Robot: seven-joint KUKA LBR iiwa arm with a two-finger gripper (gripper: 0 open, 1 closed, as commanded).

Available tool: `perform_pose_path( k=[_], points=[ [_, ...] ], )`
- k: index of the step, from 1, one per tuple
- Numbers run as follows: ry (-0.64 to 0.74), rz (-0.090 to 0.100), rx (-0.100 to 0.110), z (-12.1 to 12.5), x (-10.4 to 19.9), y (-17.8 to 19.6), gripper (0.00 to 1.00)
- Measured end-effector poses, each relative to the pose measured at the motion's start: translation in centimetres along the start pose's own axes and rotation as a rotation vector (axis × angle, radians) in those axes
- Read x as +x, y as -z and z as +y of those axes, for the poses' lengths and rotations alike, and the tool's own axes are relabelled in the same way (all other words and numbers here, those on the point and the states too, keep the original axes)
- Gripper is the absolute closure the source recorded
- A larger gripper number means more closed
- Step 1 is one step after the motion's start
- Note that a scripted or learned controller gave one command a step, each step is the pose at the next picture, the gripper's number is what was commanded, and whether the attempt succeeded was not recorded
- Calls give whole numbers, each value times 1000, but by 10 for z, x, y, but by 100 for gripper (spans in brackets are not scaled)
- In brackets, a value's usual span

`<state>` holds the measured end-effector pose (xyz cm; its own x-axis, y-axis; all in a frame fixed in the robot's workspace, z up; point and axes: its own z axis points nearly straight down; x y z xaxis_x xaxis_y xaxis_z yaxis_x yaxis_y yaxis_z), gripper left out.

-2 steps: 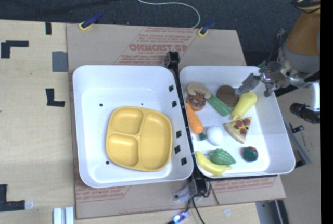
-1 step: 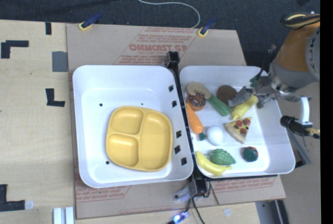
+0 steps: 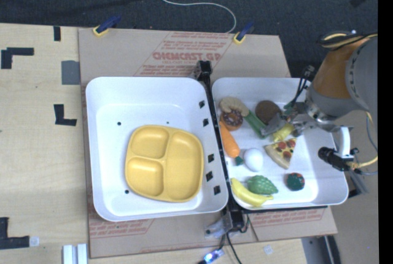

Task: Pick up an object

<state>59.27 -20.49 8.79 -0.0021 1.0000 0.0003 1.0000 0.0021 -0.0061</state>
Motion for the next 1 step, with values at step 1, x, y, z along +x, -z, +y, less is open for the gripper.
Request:
perform_pose_path(
  k=[1],
  points=[
    [1,-1,-4,1,0,13,100]
  ],
)
